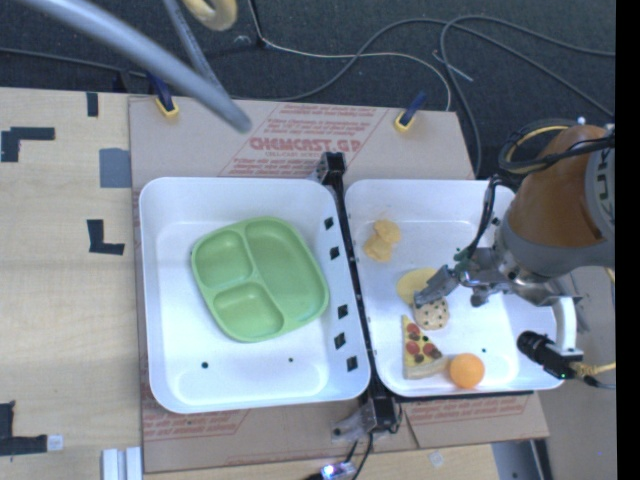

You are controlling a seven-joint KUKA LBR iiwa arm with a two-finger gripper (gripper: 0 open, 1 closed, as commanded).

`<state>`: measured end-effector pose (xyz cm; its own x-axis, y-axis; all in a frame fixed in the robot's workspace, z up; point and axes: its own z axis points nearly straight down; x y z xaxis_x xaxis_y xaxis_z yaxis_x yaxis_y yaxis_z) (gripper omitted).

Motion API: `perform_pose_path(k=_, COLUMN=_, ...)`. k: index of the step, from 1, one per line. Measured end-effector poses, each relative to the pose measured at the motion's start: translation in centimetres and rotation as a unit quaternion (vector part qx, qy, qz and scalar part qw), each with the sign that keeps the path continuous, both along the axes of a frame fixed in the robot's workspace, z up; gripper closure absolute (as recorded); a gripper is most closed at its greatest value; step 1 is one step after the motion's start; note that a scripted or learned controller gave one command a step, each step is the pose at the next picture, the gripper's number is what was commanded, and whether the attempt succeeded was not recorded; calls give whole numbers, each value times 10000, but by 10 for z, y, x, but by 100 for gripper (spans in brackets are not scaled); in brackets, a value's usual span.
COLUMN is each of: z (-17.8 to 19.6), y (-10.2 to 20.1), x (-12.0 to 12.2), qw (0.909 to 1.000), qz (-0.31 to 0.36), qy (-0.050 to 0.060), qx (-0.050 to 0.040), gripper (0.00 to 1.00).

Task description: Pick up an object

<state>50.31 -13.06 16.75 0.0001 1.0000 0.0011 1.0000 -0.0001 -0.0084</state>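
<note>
A light wooden bench (pixel 60 298) bears a brown cardboard sheet (pixel 300 138); beyond it, dark carpet (pixel 420 8) crossed by black cables (pixel 480 48).

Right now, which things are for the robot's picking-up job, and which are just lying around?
For the job:
end effector
cookie
pizza slice
orange
yellow disc
cracker
right bin

Just lying about:
green tray
left bin
cables
</note>
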Motion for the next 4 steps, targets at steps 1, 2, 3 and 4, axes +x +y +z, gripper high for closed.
perform_pose_path(k=1, z=-57, y=-7, x=-8, qw=10000, qz=-3, qy=2, qx=2, gripper=0)
perform_pose_path(k=2, z=-45, y=-6, x=-7, qw=10000, qz=7, qy=-22, qx=4, gripper=100)
perform_pose_path(k=3, z=6, y=-2, x=4, qw=10000, qz=9, qy=-62, qx=-10, gripper=100)
perform_pose_path(k=4, z=37, y=-2, x=5, qw=10000, qz=9, qy=-53, qx=-7, gripper=100)
